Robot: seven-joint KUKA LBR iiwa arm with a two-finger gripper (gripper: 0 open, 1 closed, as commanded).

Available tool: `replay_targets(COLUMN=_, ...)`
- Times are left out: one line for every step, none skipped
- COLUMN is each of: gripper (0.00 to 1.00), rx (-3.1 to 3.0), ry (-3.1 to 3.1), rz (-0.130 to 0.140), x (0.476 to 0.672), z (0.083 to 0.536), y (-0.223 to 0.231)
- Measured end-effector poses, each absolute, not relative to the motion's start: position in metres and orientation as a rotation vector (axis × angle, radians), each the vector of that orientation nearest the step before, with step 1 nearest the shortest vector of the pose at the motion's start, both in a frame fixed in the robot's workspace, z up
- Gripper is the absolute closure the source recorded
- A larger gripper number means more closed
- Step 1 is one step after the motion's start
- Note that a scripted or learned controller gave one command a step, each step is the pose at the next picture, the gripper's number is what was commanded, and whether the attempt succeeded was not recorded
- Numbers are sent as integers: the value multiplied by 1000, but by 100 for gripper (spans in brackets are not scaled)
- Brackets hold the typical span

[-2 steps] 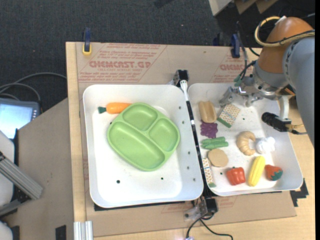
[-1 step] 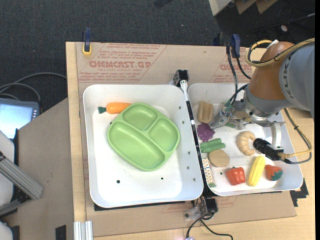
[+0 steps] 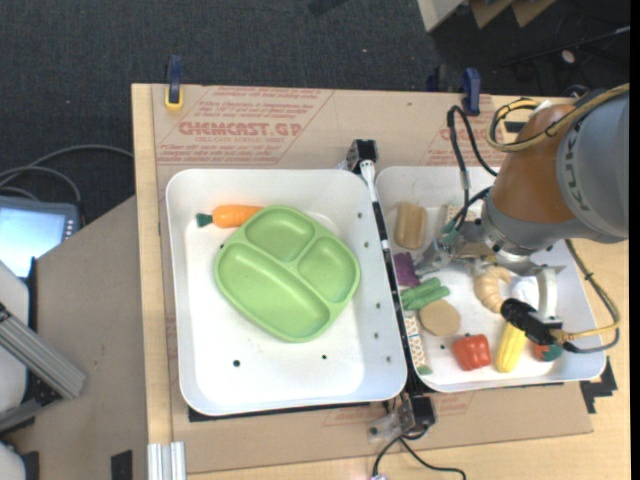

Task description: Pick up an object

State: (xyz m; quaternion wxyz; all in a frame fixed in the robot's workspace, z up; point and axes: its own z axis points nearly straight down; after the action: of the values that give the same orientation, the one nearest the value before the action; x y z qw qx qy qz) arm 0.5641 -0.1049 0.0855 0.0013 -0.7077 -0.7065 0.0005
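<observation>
The right bin [image 3: 425, 178] holds several toy foods: a beige bread piece [image 3: 410, 225], a purple piece [image 3: 403, 268], a green bean pod [image 3: 425, 295], a round tan cookie [image 3: 439, 318], a red pepper [image 3: 472, 351], a yellow corn cob [image 3: 510, 346] and a pale croissant [image 3: 490, 288]. My gripper [image 3: 447, 251] hangs low over the middle of this bin, between the bread piece and the croissant, just above the green pod. The arm's bulk hides the bin's back right part.
In the left bin [image 3: 190, 298] lies a green divided plate [image 3: 288, 273], with an orange carrot [image 3: 232, 216] at its upper left. Black clips [image 3: 362, 152] join the bins at the middle seam. A black cable loops down over the right bin's front right.
</observation>
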Motion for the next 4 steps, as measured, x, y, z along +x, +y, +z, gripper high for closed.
replay_targets(gripper=0, rx=-2222, ry=-2226, rz=-2, x=607, z=85, y=-117)
replay_targets(gripper=100, rx=-2224, ry=-2224, rz=-4, x=606, z=95, y=-117)
replay_targets(gripper=0, rx=-2224, ry=-2223, rz=-2, x=606, z=95, y=-117)
replay_targets(gripper=0, rx=-2223, ry=-2228, rz=-5, x=667, z=85, y=-113)
